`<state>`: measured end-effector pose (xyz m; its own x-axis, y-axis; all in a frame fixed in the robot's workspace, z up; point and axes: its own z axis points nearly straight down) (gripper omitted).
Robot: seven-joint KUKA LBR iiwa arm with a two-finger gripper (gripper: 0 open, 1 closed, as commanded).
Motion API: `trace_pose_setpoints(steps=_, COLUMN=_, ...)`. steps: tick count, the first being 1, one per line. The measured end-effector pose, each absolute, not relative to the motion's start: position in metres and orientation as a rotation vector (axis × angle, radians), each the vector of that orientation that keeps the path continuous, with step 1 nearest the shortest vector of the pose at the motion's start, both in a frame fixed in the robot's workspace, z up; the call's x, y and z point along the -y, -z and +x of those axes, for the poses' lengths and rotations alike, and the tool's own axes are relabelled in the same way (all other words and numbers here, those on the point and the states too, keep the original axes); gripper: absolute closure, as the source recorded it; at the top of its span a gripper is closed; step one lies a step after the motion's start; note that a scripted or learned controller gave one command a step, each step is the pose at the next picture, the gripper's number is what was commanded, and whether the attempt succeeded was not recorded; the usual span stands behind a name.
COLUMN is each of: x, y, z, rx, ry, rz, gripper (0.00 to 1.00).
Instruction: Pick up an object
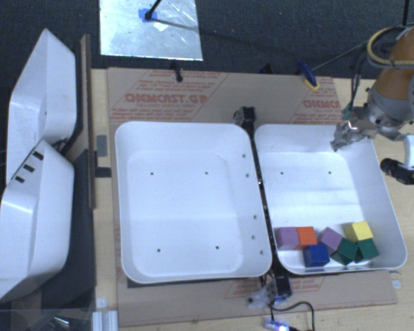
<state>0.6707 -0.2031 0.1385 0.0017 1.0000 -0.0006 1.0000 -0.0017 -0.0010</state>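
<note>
- A robotics lab or test bench, not a home.
- A grey and orange robot arm (pixel 393 81) reaches over two white bins (pixel 186 140).
- The bins sit on a cardboard sheet (pixel 165 95), with loose cables (pixel 290 316) and dark carpet (pixel 262 19) around.

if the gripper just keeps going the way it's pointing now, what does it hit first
The gripper points down and left over the right bin's far right corner. Going straight on, it would probably meet the bin's bare white floor first; the blocks lie at the near edge, well off that line. Depth is uncertain.
</note>
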Motion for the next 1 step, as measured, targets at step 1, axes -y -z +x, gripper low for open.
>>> trace_pose_setpoints(steps=1, x=0.2027, y=-0.1074, z=0.674, rx=2.222, ry=-0.001, rz=-2.22, gripper=1.0)
